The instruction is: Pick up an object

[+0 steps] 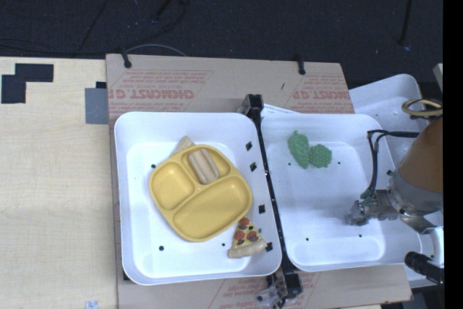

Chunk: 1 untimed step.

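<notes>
Red lettering is printed on the brown cardboard sheet (217,87) that lies under the two bins; it appears mirrored and upside down from this view, and seems to spell CHEMCAST GP in two places along the top strip, though the letters are small and I would not vouch for each one. More of the same red print peeks out at the cardboard's bottom edge, too cropped to read.

The grey arm with the orange band (427,163) comes in from the right, and its gripper (365,212) is low over the right-hand shallow white plastic bin (325,257), near that bin's right side. Whether the gripper is apart or together I cannot tell: it is a small dark cluster of metal, and nothing can be made out between its tips.

In the same bin, well apart from the gripper and toward the upper left, lies a green bumpy toy vegetable cluster (309,151), resting on the bin floor.

The left-hand shallow white plastic bin (137,228) carries a yellow divided plastic plate (206,206), tilted on a diagonal. A tan toy hot dog in a bun (204,166) sits in the plate's upper compartment. A toy pizza slice with red toppings (247,241) lies on the bin floor just beside the plate's lower right rim. Both bins rest on the pale wood counter (51,192)
</notes>
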Available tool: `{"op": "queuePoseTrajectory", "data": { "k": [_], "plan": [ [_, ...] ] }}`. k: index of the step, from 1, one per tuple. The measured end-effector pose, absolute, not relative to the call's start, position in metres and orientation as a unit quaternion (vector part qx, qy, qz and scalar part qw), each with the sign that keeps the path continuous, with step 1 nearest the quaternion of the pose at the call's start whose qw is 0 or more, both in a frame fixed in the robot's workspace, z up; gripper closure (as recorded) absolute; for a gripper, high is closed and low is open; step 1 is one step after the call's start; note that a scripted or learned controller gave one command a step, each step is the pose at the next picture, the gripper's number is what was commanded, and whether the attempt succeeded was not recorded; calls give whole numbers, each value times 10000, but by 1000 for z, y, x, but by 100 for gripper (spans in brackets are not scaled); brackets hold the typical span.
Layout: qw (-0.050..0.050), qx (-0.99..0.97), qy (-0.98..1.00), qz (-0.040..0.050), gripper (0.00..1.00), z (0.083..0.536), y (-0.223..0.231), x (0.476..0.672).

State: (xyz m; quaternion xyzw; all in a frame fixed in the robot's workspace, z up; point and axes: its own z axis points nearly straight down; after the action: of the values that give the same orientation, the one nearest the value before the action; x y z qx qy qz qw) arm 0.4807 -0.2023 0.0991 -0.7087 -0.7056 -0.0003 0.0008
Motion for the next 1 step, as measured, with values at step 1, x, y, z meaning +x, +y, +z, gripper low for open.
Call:
{"op": "queuePoseTrajectory", "data": {
  "k": [1],
  "plan": [
    [-3, -7068, -7074, -2, 100, 141, -204, 482]
  ]
}}
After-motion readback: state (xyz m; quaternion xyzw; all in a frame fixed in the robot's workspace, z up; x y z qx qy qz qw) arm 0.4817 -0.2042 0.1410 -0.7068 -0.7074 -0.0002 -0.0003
